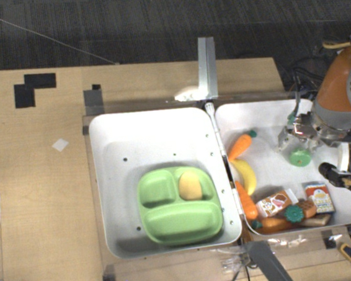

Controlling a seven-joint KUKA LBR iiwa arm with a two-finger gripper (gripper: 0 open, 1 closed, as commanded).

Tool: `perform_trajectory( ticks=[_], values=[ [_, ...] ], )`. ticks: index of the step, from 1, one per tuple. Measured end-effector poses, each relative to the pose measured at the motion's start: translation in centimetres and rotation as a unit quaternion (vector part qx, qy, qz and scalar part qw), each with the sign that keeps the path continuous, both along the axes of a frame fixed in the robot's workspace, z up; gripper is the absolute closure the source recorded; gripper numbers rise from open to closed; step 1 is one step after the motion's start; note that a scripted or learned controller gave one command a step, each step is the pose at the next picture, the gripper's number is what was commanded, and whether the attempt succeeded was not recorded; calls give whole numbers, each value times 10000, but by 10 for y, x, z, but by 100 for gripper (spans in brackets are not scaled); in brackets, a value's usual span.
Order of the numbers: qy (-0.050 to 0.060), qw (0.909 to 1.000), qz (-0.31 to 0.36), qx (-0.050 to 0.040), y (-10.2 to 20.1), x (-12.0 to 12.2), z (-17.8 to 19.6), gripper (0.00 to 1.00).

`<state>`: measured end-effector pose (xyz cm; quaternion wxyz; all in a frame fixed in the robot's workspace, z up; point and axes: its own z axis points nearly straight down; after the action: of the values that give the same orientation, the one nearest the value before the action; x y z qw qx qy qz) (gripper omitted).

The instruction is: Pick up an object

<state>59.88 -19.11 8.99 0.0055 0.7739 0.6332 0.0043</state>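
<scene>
Two white bins sit side by side on my tabletop point(40, 213). Left bin point(113, 174): green divided tray point(171, 215) with a yellow fruit point(190, 185) in its upper right compartment. Right bin point(266, 118): carrot point(240, 146), banana point(246, 174), small cartons point(319, 198) along the near wall, green round piece point(300, 157). Pincer point(297, 137) hangs just over that green piece; whether it is apart or together, I cannot tell.
</scene>
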Motion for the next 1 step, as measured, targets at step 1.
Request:
perform_trajectory(
  ticks=[1],
  values=[
    [1,9999,165,-2,-6,-12,0,0]
  ],
)
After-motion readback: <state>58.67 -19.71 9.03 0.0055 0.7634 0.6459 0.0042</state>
